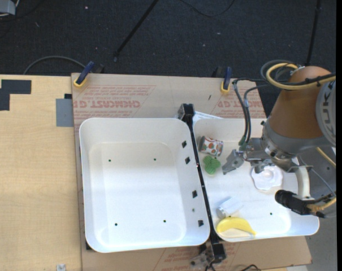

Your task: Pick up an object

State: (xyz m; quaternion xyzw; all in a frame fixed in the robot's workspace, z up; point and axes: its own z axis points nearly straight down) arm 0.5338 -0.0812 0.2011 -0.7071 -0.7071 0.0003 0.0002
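Two shallow white bins sat side by side on the bench. The left bin (97, 151) held nothing visible on its floor apart from a few small dark dots. The right bin (284, 224) held the loose items: a small printed cup (212, 146) lying on its side near the black divider (194, 174); a green object (211, 165) just below it; a yellow banana-shaped piece (235, 226) at the near edge; a pale crumpled scrap (227, 206) just above the banana piece; and a white rounded object (267, 178) partly under the arm's wrist.

The arm (298, 112) reached in from the right over the right bin. The gripper (234, 161) hung just right of the green object, near it; whether it touched could not be made out. Its state could not be told, and nothing was seen held.

Bins rested on a cardboard sheet (137, 97) with red lettering, clipped at the far edge by a blue-and-yellow clamp (83, 75) and a second clamp (226, 79). Light wood benchtop (29, 179) to the left; dark floor (159, 21) with cables beyond.
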